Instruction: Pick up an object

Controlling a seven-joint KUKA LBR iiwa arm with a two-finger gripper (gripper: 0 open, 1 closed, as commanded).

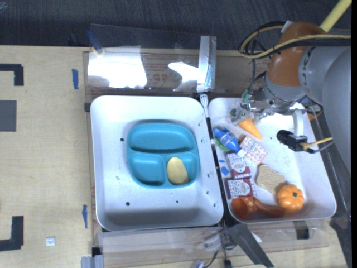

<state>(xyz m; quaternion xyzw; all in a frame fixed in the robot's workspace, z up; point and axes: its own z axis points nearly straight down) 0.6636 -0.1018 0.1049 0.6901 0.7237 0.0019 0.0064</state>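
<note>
**Gripper parked over the carrot in the right bin**

The carrot (251, 128) lay at about 11 o'clock in the right bin (323, 205), with the gripper (249, 111) just above it at its 12. Couldn't tell how the gripper stood. A blue bottle (226, 139) sat at the carrot's 8, packets (241, 172) at 6, a pumpkin (290, 197) way down at 5. The left bin (106, 149) had a blue tray (162, 149) with a lemon (177, 171) in its 5 o'clock compartment.

Right white bin (321, 202): left and bottom crowded with blue bottle (226, 139), red-and-white sachets (241, 175), bread slice (270, 177), small orange pumpkin (290, 197) and red pepper (254, 206). Its centre-right floor lies bare. Left white bin (106, 149): blue sectioned plate (159, 149) fills the middle, open floor around it.
</note>
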